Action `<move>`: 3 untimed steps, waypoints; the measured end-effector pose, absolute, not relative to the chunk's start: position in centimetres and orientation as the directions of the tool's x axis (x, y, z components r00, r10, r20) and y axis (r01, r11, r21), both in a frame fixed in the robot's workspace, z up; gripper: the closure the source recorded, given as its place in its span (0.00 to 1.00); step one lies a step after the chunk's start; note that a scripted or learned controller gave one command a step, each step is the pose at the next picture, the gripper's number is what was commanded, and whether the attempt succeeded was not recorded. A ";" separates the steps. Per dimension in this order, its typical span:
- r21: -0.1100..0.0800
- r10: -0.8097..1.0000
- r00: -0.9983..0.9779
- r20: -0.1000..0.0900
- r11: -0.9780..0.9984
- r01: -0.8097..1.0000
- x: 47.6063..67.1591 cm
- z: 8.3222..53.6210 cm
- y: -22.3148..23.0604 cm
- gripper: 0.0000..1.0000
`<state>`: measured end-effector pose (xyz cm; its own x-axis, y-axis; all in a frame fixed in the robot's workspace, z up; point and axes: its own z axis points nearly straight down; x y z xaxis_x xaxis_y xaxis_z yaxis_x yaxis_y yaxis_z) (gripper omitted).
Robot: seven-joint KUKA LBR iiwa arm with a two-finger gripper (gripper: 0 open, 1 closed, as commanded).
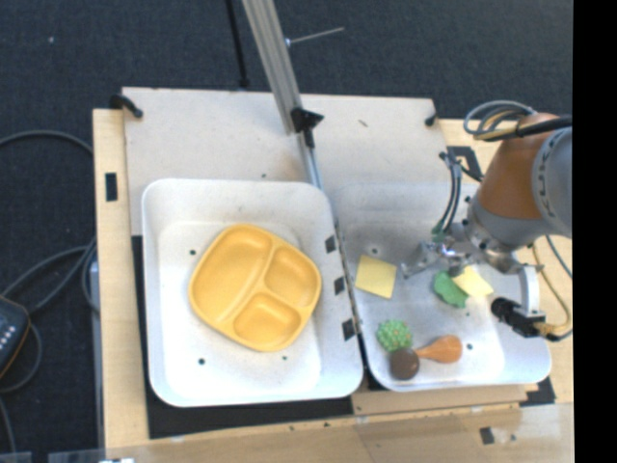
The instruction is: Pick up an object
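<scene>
In the right bin (386,210), my gripper (451,261) hangs low over the right side, its arm coming in from the right. Just under and in front of it lie a small green object (449,289) and a pale yellow piece (474,283), touching each other. A yellow square block (376,277) lies to the left of the gripper. Near the bin's front edge sit a bumpy green ball (393,334), a dark brown ball (403,363) and an orange drumstick-shaped toy (443,348). Nothing shows between the gripper's tips.
The left bin (174,210) holds a yellow divided plate (254,285) in its middle. A slanted metal post (275,56) rises from the back between the two bins. The right bin's back half is bare white floor.
</scene>
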<state>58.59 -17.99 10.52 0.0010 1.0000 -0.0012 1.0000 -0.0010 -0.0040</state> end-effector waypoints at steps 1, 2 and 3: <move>0.004 1.000 0.004 -0.002 -0.004 1.000 58.8 12.0 -18.1 1.00; 0.006 1.000 0.002 -0.002 -0.002 1.000 58.5 16.6 -18.7 1.00; 0.007 1.000 -0.002 -0.003 0.002 1.000 58.7 21.6 -18.8 1.00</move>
